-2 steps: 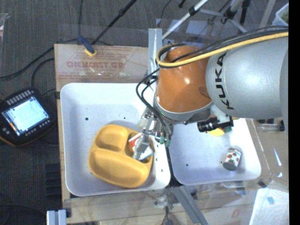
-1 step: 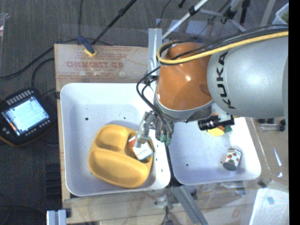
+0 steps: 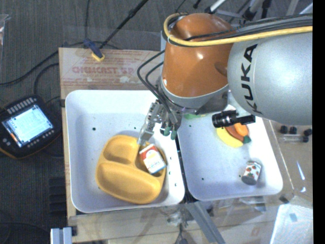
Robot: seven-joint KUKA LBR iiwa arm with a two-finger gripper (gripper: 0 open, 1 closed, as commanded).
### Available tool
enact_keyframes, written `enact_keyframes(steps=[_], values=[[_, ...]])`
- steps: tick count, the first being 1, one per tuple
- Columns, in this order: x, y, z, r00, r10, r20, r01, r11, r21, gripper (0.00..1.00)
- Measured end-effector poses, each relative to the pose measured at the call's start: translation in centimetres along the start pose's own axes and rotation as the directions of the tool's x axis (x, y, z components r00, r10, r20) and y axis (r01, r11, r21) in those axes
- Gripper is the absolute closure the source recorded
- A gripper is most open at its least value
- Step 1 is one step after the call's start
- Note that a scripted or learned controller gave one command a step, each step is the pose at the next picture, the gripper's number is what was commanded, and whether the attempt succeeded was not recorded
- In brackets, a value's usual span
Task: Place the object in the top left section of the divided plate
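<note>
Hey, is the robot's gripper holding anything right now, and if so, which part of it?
Nothing is held. The gripper hangs open just above the small red-and-white packet, which lies in the yellow divided plate.

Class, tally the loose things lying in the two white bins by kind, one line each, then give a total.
Yellow divided plate: 1
Small red and white packet on the plate: 1
Yellow and orange toy food: 1
Small spotted grey object: 1
Total: 4
</note>
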State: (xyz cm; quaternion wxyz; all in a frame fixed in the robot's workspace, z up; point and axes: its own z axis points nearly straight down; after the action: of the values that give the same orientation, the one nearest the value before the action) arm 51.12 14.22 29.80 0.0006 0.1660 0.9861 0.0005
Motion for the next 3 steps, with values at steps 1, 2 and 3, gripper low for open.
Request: enact_keyframes(steps=[1, 2, 3], values=[[1.4, -4.2, 2.6, 0.999, 0.041, -0.002, -0.041, 0.999, 0.001, 1.0], [-4.0, 0.0, 3.3, 0.853, 0.521, 0.001, -0.521, 0.853, 0.003, 1.0], [0.5, -0.8, -0.8, 0.867, 0.497, 0.0, -0.497, 0.867, 0.003, 1.0]])
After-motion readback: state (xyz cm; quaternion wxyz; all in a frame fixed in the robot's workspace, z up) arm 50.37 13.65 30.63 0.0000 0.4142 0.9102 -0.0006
